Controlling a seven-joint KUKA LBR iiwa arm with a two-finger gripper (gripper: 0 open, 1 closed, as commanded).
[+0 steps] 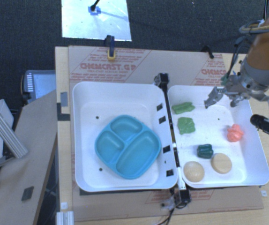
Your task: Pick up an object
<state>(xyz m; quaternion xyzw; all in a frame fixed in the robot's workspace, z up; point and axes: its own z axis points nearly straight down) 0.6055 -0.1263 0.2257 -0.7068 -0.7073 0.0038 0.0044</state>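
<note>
My gripper [222,100] hangs over the far part of the right bin [256,172], open, with nothing between its fingers. Below it in that bin lie a long green piece [183,108], a leafy green piece [186,125], a pink-orange item [235,133], a dark green pepper-like item [205,150] and two tan round pieces [194,171] [221,163]. The long green piece is left of the gripper; the pink-orange item is nearer the front, below it.
The left bin [85,125] holds a blue divided plate [127,146]. A black divider with clips [168,125] runs between the bins. Cardboard [139,64] lies under both. A grey rack [3,130] stands at the left.
</note>
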